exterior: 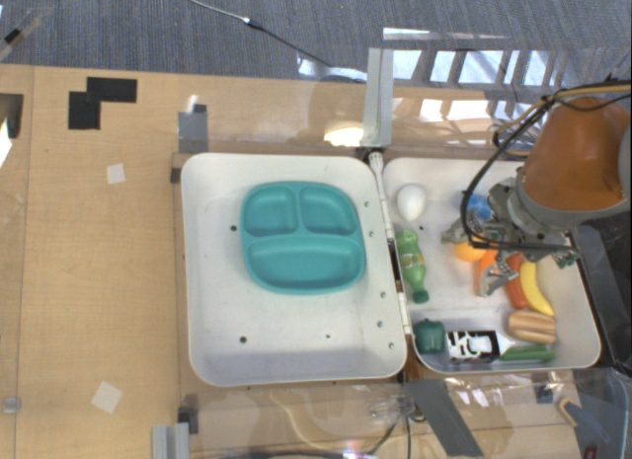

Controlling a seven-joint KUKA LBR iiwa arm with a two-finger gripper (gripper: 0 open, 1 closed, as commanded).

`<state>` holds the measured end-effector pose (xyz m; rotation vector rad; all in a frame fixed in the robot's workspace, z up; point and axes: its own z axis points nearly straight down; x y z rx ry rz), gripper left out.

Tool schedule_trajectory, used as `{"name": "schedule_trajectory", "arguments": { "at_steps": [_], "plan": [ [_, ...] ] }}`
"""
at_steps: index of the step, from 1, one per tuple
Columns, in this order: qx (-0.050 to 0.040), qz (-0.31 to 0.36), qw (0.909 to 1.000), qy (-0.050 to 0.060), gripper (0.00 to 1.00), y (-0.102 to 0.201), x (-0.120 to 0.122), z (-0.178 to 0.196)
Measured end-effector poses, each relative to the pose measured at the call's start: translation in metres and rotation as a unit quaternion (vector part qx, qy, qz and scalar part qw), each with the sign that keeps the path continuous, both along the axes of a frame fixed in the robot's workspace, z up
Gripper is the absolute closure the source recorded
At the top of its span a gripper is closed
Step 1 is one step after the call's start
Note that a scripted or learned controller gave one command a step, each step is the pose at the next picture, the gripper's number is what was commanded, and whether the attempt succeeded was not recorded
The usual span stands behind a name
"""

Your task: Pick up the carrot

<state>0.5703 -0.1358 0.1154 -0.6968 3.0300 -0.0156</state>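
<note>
Arm point(578, 166) is parked over the right bin point(434, 176), claw point(501, 274) hanging low by the food pile. Carrot point(471, 250) sits just to the claw's left, touching or nearly so, long axis running roughly left-right w/ the claw-side end tucked under the wrist. Banana point(536, 289) is just on the claw's other side. Can't tell if the claw's open or closed, too cluttered tbh.

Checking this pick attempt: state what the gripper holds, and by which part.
Cannot be told. The gripper is down at the carrot in the right bin, but no grasp shows.
</note>
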Motion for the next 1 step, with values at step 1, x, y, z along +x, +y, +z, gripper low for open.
{"name": "schedule_trajectory", "arguments": {
  "at_steps": [1],
  "plan": [
    [0.0045, -0.162, 0.9868, 0.01, 0.0, -0.0159, 0.0108, -0.0261]
  ]
}}
